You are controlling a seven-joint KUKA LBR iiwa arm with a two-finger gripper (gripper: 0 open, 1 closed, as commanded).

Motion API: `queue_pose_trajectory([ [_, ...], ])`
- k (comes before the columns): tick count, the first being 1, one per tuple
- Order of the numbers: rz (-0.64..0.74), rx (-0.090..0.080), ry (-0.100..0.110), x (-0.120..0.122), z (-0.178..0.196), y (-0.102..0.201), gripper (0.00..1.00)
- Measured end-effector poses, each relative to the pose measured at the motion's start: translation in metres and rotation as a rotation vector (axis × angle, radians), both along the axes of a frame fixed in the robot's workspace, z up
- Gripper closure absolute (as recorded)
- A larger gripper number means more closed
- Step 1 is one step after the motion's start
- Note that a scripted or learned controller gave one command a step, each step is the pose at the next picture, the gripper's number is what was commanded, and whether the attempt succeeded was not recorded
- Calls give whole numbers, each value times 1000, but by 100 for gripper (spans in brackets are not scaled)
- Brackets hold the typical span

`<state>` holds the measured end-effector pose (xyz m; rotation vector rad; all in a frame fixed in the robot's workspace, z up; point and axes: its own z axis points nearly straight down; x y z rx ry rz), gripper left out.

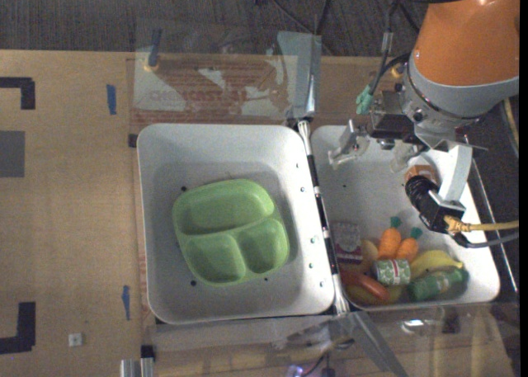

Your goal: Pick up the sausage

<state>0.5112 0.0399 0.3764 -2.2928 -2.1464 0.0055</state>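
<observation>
Wooden bench fills the left and centre of the frame, light tan. Two shallow white bins sit on it side by side, touching along the middle: left bin at centre, right bin toward the lower right. Blue tape marks on the bench at upper left and lower left. Black angle markings along the far left edge. Clear plastic sheet lies flat just above the left bin.
</observation>
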Motion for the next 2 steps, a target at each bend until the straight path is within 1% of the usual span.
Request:
queue_pose_trajectory([
  [1, 126, 2, 3, -33, -194, -15, 0],
  [2, 427, 2, -2, -2, -176, -20, 0],
])
